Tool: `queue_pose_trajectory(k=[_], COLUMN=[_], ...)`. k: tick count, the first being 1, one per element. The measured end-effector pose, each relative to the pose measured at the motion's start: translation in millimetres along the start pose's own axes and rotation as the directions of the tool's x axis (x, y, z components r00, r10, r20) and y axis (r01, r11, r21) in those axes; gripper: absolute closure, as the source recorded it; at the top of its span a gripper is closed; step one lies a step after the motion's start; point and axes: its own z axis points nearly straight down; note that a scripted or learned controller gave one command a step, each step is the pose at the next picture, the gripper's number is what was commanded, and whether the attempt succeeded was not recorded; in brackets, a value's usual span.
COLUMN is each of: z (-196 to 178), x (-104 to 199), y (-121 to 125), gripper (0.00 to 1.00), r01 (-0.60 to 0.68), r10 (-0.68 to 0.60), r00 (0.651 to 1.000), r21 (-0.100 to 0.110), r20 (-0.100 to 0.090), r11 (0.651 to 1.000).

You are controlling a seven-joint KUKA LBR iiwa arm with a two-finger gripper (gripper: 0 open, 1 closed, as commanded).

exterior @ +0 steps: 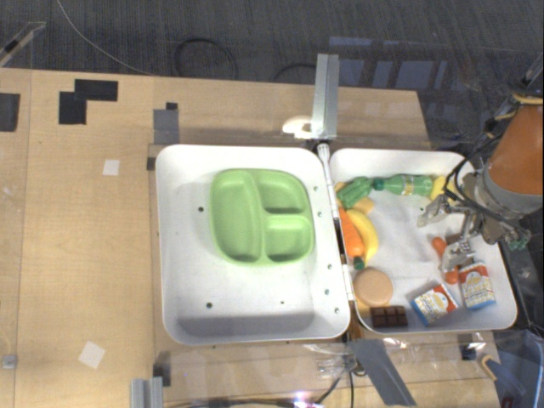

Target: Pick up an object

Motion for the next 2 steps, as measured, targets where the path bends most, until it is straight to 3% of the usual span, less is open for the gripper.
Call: queue_pose_trajectory(k=[1, 2], z=[25.4, 24.9], x=[14.2, 19.1], y=[1.6, 12.3], gripper=[0.0, 0.0], r01=[0.273, 0.31], r10=[-0.273, -0.31], r00=[0.962, 0.951], r21=[-0.002, 0.001], r20=[0.002, 0.003], r11=[0.962, 0.951])
